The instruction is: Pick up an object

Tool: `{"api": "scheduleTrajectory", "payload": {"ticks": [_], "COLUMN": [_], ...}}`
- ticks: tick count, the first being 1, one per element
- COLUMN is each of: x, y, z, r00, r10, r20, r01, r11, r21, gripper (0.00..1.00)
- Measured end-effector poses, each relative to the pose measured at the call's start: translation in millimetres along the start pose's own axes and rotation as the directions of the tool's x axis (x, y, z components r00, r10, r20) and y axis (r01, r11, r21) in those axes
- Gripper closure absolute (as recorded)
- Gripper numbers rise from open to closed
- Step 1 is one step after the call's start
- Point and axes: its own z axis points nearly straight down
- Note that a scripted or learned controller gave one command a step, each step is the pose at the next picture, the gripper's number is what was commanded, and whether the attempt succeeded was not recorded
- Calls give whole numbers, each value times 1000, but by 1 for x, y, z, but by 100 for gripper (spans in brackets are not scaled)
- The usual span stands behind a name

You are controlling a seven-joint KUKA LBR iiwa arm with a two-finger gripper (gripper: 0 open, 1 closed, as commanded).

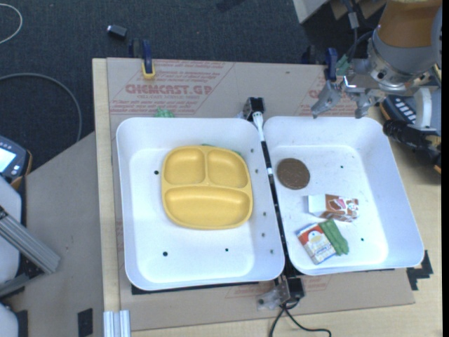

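Three items in right bin (393, 160), brown disc (293, 173) nearest, lie below-left of the wide-spread, empty gripper (343, 102).

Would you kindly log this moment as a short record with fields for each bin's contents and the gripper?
left bin: yellow divided plate, lying flat near the middle
right bin: brown disc, small packet, card with a green piece lying on it
gripper: open, above the right bin's far rim, holding nothing
arm: reaches in from the upper right
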Motion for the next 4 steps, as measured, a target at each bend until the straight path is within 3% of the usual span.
{"api": "scheduleTrajectory", "payload": {"ticks": [1,2,3,4], "x": [0,55,51,51], "y": [-63,-68,-67,-67], "z": [94,82,71,61], "r00": [1000,1000,1000,1000], "r10": [3,-5,0,1], "r20": [-2,-3,0,0], "r01": [-3,5,0,-1], "r11": [1000,1000,1000,1000], "r21": [13,2,-1,-4], "gripper": [0,0,100,100]}}
